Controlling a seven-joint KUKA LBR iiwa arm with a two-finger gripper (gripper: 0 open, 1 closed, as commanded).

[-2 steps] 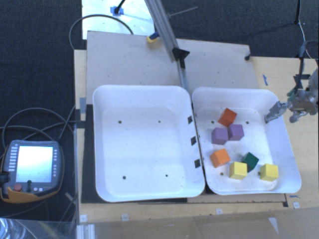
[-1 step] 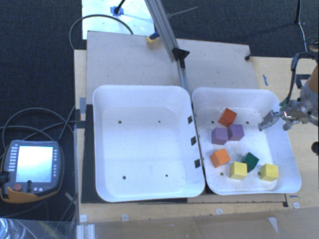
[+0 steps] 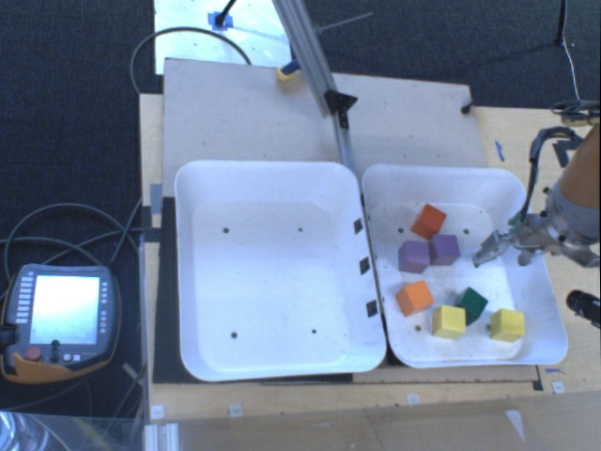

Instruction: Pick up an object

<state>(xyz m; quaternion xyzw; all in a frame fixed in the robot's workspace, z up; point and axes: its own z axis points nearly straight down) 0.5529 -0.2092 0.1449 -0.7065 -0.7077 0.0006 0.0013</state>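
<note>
so the desk (image 3: 413,101) is carrying two white bins side by side; the left bin (image 3: 272,271) is lying broad and bare of blocks, while the right bin (image 3: 460,186) is holding everything worth picking; the arm (image 3: 577,191) is reaching in from the right edge, and its jaws (image 3: 507,245) are hanging over the right-hand part of that bin, above the floor and not touching any block; the two fingers are looking spread apart and nothing is sitting between them, so they are released and gripping nothing.

the blocks are lying in a loose cluster: two purple blocks (image 3: 428,252) touching each other near the middle, an orange block (image 3: 429,221) just behind them, a second orange block (image 3: 414,297) nearer the front, then a yellow block (image 3: 449,320), a green block (image 3: 471,303) and another yellow block (image 3: 507,324) along the front right.

judging what could go wrong: the jaws are hovering between candidates rather than squarely over one, so a straight descent is risking closing on bare bin floor; the green block is sitting tilted and just beside a yellow one, so a finger is likely landing on an edge and knocking it aside; the touching purple pair is leaving no gap for a finger, so a grasp there is risking pinching both or neither; the far yellow block is lying near the bin wall, where a finger is risking catching the rim.
</note>
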